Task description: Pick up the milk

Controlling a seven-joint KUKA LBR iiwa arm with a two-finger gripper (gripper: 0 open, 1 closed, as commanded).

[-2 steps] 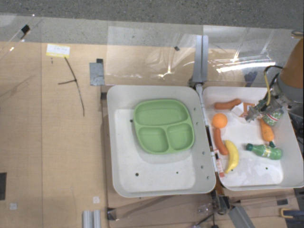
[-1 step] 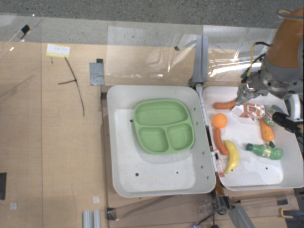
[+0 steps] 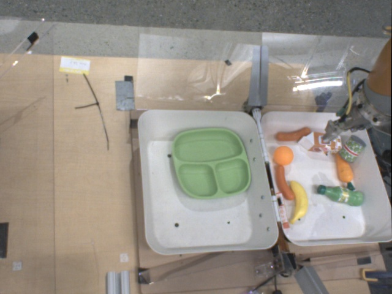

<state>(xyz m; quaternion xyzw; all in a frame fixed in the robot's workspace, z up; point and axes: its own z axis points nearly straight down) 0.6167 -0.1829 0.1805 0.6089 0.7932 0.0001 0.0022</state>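
1. We see the gripper (image 3: 331, 135) over the milk (image 3: 316, 144), at the right bin's (image 3: 324, 234) twelve o'clock.
2. Its finger state we cannot tell.
3. The carton's red-and-white print is probably unreadable.

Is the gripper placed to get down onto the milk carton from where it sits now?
Probably yes. The gripper hovers right over the milk carton in the right bin; the sausage and the can lie close beside it and may crowd the fingers.

No legible text anywhere: marks on the yellow label (image 3: 75, 65) stuck to the table (image 3: 61, 182) and print on the milk carton (image 3: 316, 143) too small to read.
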